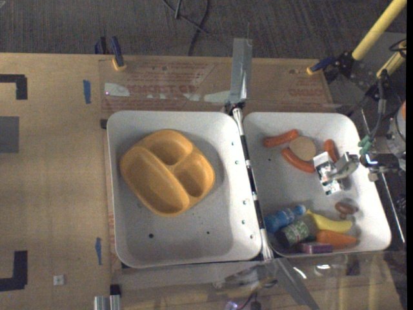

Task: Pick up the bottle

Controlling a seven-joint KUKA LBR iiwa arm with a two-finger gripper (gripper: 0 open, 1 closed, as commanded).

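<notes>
The bottle point(284, 217) is blue with a lighter cap end and lies on its side near the front left of the right bin point(368, 134). It touches a green can point(297, 231) and the tip of a yellow banana point(332, 223). My gripper point(328, 174) hangs over the middle of the right bin, up and to the right of the bottle and apart from it. Nothing shows in its grasp. Just beyond the gripper lie a tan round piece point(302, 148) and an orange sausage point(297, 161).
The left bin point(129, 237) holds a yellow divided plate point(168, 171). The right bin also holds a second sausage point(281, 138), a short red one point(331, 149), a brown piece point(346, 207), a carrot point(335, 239) and a purple item point(315, 247). The arm enters at the right edge.
</notes>
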